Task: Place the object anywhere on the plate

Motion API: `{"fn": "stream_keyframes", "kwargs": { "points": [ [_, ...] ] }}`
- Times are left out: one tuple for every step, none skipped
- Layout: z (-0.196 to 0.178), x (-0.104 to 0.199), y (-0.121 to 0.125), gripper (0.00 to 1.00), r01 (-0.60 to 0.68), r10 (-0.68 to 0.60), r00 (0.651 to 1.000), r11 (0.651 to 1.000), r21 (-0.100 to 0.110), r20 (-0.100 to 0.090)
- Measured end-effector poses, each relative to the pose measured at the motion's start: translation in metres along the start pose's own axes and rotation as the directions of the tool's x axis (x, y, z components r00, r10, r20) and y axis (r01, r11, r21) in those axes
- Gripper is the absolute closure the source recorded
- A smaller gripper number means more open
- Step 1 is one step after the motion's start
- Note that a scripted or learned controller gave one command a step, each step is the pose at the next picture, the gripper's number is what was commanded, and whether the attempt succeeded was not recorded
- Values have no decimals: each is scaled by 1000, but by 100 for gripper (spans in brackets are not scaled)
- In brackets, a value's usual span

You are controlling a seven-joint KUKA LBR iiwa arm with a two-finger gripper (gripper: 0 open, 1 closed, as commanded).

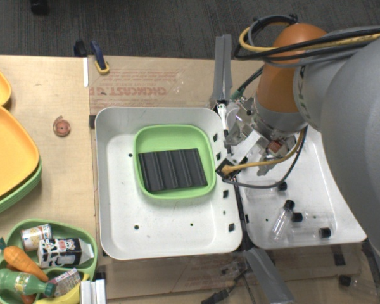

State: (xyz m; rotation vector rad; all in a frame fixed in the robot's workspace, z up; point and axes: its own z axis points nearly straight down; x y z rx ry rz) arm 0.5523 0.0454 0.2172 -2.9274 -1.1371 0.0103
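**Arm over the bin divider, dark ridged object lying on the green plate**

Nearest the camera is the grey arm (348, 125) with its orange band (291, 62), entering from 3 o'clock and covering much of the right bin (316, 223). The gripper (235, 145) hangs over the divider between the two bins, at the 3 o'clock edge of the green plate (175, 138); whether it is apart or together cannot be told, since cables and wrist hardware hide its tips. Nothing is visible in its grasp.

The plate sits in the upper half of the left bin (114, 233). A dark ridged rectangular object (173, 170) lies flat on the plate, wholly inside its rim. If this is the task's object, the placing step appears complete, and the next move would call only for a clear lift away toward 3 o'clock without catching the plate rim.

Surroundings: a small clear vial (280, 220) and several small black pieces (296, 216) lie in the right bin at 5 o'clock of the gripper. Stacked orange plates (9, 154) lie at 9 o'clock, a small pink disc (62, 126) just beside them, and a green bowl of toy food (41, 261) stands at 7 o'clock. A yellow cable (259, 164) droops near the plate's edge and could snag it.
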Motion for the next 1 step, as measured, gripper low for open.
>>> {"fn": "stream_keyframes", "kwargs": {
  "points": [
    [28,38,-28,0,-45,45,999,999,0,1]
  ]
}}
